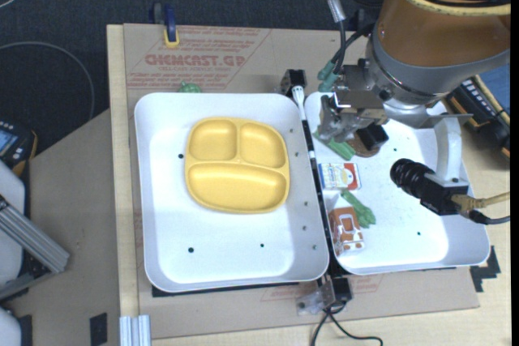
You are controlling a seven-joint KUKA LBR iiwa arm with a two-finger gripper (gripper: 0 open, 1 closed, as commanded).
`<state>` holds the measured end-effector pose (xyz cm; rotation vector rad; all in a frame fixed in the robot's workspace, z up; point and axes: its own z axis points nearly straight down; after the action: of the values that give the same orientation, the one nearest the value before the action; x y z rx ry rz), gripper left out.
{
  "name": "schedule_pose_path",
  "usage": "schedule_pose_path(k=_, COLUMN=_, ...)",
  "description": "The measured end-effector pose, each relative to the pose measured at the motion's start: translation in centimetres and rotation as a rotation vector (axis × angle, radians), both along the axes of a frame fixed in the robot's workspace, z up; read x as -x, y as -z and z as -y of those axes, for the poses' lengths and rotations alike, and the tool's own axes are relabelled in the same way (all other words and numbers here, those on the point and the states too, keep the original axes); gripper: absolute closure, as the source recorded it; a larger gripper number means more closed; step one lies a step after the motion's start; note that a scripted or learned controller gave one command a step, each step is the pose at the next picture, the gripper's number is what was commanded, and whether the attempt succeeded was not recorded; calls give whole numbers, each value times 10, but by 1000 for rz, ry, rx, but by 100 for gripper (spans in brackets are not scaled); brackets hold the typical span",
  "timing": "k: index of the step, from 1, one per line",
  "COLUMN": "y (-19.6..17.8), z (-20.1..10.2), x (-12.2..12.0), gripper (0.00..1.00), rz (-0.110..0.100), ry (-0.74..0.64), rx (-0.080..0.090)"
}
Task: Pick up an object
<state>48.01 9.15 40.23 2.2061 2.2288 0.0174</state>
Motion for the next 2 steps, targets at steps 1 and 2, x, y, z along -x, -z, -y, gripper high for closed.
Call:
schedule_pose_path(k=1, y=88, z=39, x=2, gripper=100, rz=-21, ry=15, rx=5)
schedule_pose_path(k=2, y=3, z=-26, x=0, gripper=100, rz=-1, ry=2, rx=0)
